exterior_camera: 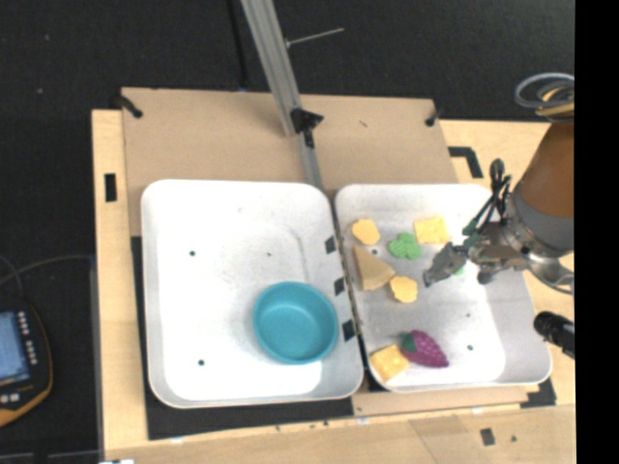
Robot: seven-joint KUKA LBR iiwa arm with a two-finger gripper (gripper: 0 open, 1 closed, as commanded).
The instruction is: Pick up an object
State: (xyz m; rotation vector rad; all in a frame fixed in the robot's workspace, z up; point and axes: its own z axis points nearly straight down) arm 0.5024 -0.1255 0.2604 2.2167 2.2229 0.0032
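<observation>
The tool [451,266] is positioned over the right bin [517,361]; its state, released or clenched, cannot be determined, and no object is visible in its grasp. Beneath and left of it lie yellow pieces, a green piece [405,247] and a purple grape cluster [425,349]. The left bin [193,220] contains a blue bowl [295,322].

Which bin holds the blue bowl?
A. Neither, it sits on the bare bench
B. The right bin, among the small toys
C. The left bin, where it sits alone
C. The blue bowl sits by itself near the front of the left bin, while the small yellow, green and purple pieces lie in the right bin.
</observation>
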